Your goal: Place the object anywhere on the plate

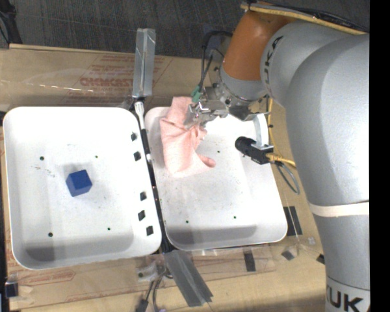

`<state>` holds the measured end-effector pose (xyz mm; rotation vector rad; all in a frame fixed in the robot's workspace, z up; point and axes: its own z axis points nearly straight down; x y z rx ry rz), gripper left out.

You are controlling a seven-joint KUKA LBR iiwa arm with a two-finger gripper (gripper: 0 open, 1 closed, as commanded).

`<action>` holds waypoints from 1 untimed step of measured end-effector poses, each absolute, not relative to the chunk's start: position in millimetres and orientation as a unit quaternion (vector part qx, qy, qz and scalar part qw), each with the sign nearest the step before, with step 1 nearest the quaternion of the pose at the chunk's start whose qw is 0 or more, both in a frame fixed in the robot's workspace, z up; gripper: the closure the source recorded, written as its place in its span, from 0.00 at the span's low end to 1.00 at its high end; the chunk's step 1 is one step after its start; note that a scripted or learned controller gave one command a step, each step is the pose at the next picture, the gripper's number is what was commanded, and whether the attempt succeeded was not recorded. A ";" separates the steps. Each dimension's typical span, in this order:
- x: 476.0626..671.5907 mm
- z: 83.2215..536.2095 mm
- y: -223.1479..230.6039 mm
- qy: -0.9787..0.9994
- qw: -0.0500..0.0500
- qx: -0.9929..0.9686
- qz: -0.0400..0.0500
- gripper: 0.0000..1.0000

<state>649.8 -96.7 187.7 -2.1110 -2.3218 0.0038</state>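
I see the tool (pixel 196 111) pinching the pink cloth (pixel 182 142), which hangs crumpled over the right bin (pixel 208 220). A blue cube (pixel 78 182) sits in the left bin (pixel 26 194). "KUKA" marks the arm (pixel 325 109).

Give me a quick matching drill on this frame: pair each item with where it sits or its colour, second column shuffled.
Items:
1. blue cube
2. pink cloth
3. gripper
4. wrist band

Descriptions:
A. orange
B. in the left bin
C. at the cloth's upper edge
D. bunched in the right bin, far-left part

Pairs: 1-B, 2-D, 3-C, 4-A
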 end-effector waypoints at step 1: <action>650.0 231.5 -95.7 -0.743 0.001 -0.670 0.001 1.00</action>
